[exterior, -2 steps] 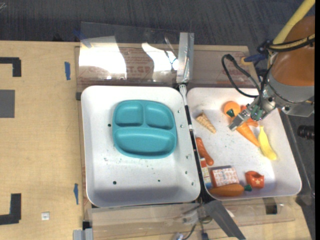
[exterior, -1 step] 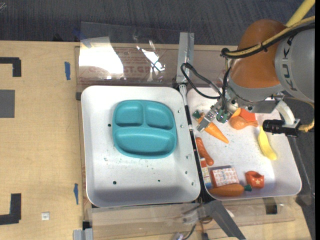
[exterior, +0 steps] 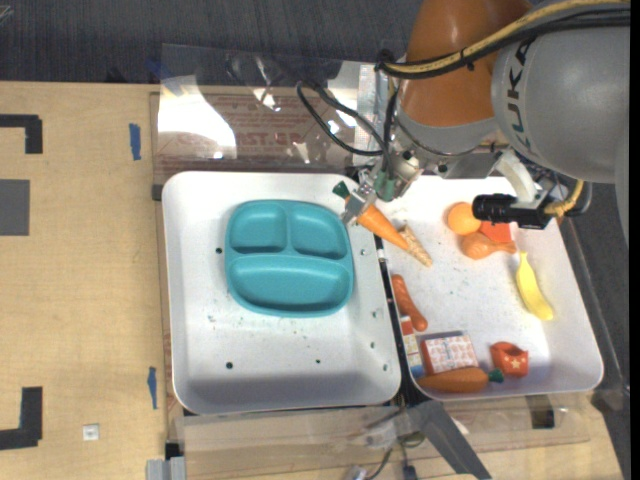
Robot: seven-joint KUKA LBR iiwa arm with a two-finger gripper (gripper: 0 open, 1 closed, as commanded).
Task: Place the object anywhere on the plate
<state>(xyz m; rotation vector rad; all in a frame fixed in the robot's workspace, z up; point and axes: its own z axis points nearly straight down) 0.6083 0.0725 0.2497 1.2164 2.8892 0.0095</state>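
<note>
Carrot (exterior: pixel 392 230) in tool (exterior: pixel 364 200) beside plate (exterior: pixel 290 256)

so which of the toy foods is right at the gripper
The carrot: its green-topped end sits at the gripper, over the gap between the bins. The banana, sausage and orange lie apart in the right bin.

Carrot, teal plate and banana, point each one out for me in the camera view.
carrot (exterior: pixel 396 232): camera view, middle of its orange body.
teal plate (exterior: pixel 290 298): camera view, floor of its large near compartment.
banana (exterior: pixel 532 290): camera view, middle of its yellow length.
</note>
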